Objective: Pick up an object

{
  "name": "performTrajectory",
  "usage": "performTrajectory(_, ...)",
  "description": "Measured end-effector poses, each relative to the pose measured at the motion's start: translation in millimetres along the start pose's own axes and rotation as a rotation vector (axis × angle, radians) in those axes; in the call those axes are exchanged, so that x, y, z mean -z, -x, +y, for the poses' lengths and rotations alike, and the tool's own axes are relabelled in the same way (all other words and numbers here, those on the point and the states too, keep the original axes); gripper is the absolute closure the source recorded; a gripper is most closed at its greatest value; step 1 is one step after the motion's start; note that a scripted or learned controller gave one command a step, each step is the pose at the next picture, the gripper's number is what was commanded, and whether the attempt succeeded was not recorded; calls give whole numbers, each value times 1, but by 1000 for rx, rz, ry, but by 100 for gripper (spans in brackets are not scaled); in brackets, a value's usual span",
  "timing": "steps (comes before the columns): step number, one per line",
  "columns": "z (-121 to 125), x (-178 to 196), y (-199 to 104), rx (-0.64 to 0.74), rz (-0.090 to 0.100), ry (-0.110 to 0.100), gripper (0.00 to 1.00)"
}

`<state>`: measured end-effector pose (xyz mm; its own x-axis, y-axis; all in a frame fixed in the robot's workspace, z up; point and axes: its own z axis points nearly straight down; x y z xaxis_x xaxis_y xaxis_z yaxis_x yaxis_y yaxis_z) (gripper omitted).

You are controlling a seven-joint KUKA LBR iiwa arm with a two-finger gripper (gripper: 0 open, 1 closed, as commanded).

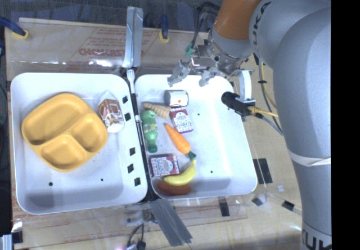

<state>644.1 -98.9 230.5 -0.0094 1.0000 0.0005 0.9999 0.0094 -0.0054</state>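
Inspector: Report, largest first.

Arm: Left bin point(34, 187) carries a yellow tray point(64, 130) and a packet point(111, 114). Right bin point(225, 153): banana point(183, 174) at the near edge, carrot point(178, 138) mid-bin, can point(176, 97) near the far edge. My gripper point(190, 76) hangs over that far edge, jaws apart, nothing between them.

Inspector: Hazards?

Arm: The can may roll off my fingertips; crowded neighbours could snag a finger.
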Motion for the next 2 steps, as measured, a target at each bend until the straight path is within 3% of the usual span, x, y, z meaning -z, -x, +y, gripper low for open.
performTrajectory(1,-133,-141,-6,-252,1,-2,0)
performTrajectory(2,-133,-132,-6,-247,1,-3,100)
